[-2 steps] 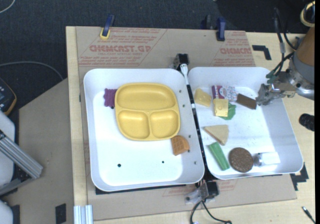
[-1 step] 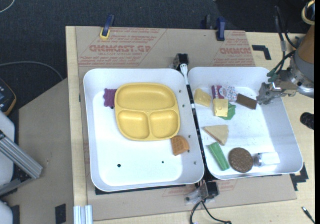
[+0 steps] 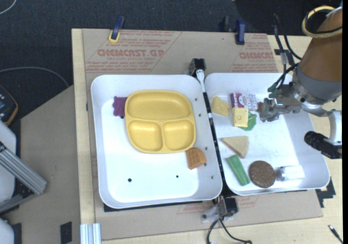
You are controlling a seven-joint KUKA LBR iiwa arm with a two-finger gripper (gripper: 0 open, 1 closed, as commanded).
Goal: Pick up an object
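The arm is reaching in from the right, and its claw (image 3: 270, 108) is hanging low over the right bin (image 3: 304, 88), near the bin's top edge. I cannot tell how the claw is set, because it is small and dark from up here. Nothing is showing inside it, so I think it is not holding anything yet.

The things to pick are lying in the right bin. Closest to the claw are a little packet (image 3: 242, 100) with red and white on it and a small yellow block (image 3: 240, 116) sitting on something green (image 3: 250, 122). A pale wedge (image 3: 220, 106) is lying to the left of those. Lower down are a tan wedge (image 3: 236, 145), a green stick (image 3: 237, 170), a brown round thing (image 3: 262, 174) and a white tube (image 3: 292, 172).

The left bin (image 3: 109, 145) is holding a big yellow plate (image 3: 160, 119) with three parts, a purple thing (image 3: 119, 106) peeking out behind it, and an orange-brown lump (image 3: 196, 157) by its corner.

To do this step well, I think the claw should be going for just one thing, and the packet or the yellow block is the easy pick because both are close. They are lying near each other, so the claw should be coming straight down over the middle of one and not bumping the other. It should be squeezing gently, then lifting slowly to check that the thing is coming up too.
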